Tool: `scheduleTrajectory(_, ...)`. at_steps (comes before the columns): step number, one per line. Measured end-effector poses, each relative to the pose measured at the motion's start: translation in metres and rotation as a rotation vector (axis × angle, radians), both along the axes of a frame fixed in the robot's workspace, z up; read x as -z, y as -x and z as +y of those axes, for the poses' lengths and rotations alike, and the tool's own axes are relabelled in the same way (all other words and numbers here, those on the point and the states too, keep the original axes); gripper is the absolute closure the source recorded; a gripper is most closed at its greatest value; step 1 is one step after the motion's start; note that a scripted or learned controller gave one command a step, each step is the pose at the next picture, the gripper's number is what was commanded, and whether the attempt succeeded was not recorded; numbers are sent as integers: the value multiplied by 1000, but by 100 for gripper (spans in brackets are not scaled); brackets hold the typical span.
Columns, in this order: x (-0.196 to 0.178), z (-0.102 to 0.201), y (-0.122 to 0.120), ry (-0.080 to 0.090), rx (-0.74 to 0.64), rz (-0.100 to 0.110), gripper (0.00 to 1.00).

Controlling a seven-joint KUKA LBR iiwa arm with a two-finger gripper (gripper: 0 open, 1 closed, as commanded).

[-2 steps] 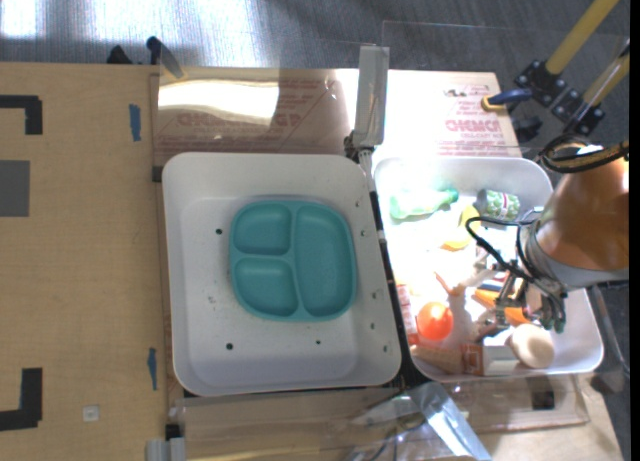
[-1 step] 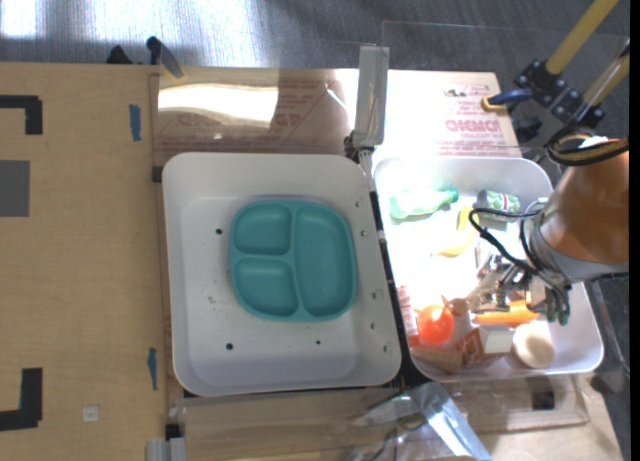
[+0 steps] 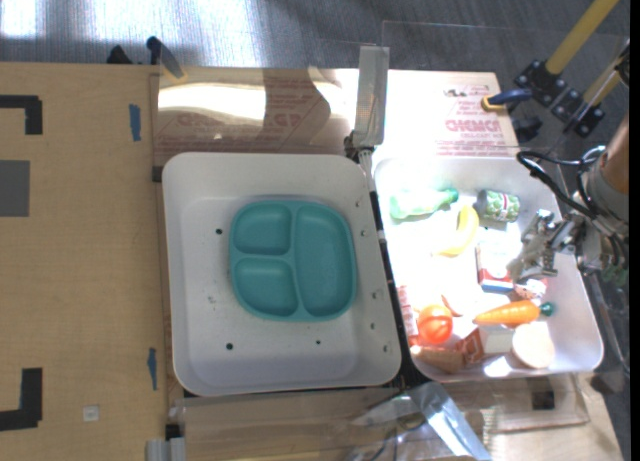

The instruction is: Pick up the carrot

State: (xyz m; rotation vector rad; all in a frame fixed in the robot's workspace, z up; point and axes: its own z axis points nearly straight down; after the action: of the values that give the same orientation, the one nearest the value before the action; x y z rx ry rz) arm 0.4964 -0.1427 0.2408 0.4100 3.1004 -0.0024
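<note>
The orange carrot (image 3: 508,314) lies flat in the right bin (image 3: 590,344), near its front right corner, with its green tip pointing right. My gripper (image 3: 532,267) reaches in from the right and hangs just behind the carrot, above a small red and white box (image 3: 493,271). Nothing shows in its grasp. The carrot lies apart from the gripper, a short way toward the front of the bin.
The right bin also holds a red tomato (image 3: 434,326), a white round item (image 3: 532,346), a yellow banana (image 3: 460,232), a green leafy piece (image 3: 420,203) and a small can (image 3: 498,206). A teal divided plate (image 3: 293,258) sits in the left bin (image 3: 190,279).
</note>
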Motion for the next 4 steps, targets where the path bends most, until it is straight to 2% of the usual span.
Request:
scheduleTrajectory(1, -27, -68, -82, 1, -111, 5, 100)
scheduleTrajectory(2, -193, -80, -105, 8, -380, -3, 100)
scheduleTrajectory(3, -134, -82, 2, 3, -513, 10, 100)
scheduleTrajectory(4, -32, -80, 4, 2, -846, 12, 100)
